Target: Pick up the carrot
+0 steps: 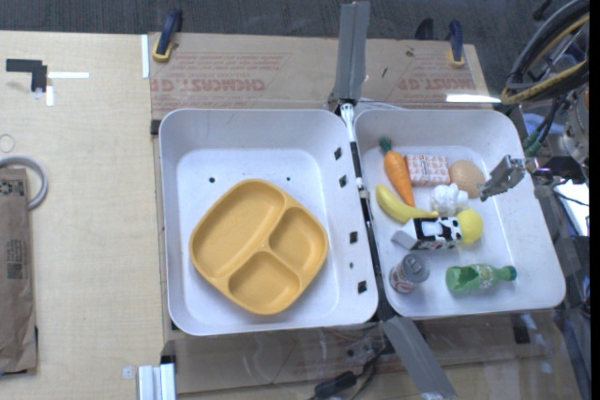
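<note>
Carrot — right bin, upper left, banana just beside it. Gripper well apart, jaws' state unclear — best approach from above, across the carrot's width.

The carrot is orange, the plate yellow, the bottle green, and both bins white.

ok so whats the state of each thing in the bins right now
carrot: lying flat in the right bin, not gripped
banana: lying beside the carrot
green bottle: on its side
can: standing upright
yellow divided plate: right side up in the left bin
gripper: over the right bin, apart from the carrot
</note>
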`<state>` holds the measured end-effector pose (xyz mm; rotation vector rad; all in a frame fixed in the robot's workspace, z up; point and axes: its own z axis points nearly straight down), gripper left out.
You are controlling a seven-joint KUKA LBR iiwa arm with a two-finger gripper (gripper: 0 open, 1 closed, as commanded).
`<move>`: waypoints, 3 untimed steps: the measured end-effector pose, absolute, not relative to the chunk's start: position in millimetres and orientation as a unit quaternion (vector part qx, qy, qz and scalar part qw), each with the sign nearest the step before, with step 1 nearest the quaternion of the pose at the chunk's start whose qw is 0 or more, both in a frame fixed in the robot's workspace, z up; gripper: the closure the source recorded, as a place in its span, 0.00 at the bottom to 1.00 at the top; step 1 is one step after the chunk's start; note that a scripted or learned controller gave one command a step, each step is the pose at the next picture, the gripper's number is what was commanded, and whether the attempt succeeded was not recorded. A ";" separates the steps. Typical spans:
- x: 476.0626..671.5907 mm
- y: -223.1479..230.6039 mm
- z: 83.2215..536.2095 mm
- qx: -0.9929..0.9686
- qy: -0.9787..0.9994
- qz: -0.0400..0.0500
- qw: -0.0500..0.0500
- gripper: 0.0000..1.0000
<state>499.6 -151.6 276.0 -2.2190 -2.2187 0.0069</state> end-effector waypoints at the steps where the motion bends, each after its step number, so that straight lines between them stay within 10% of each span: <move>1: 547.7 -87.2 203.4 -0.690 -0.724 0.003 0.002 0.00; 3: 641.6 -100.2 91.0 -0.440 -0.898 0.000 -0.001 0.00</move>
